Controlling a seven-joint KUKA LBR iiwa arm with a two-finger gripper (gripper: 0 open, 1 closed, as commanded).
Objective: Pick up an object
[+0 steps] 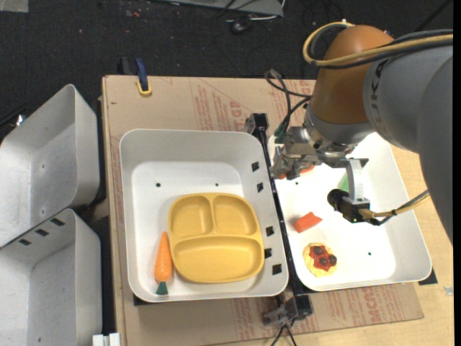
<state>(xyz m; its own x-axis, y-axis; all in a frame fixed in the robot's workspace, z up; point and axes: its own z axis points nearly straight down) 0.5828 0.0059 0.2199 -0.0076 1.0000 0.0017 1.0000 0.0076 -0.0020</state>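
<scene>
- Camera view: you see the grey arm [403, 85], with its glossy orange band, reaching in from the right over the right bin [410, 262], a shallow white tray with rounded corners.
- The gripper [297, 163] sits low at that bin's upper left corner; whether it is open, or has hold of anything, you cannot tell.
- On the right bin's floor lie a small orange wedge [307, 221] and, nearer you, a flat yellow disc with dark red spots [320, 258], well apart from the gripper.
- In the left bin [187, 150] rests a smooth yellow divided plate [215, 236], with a tapered orange carrot [163, 258] just beside its left edge.
</scene>
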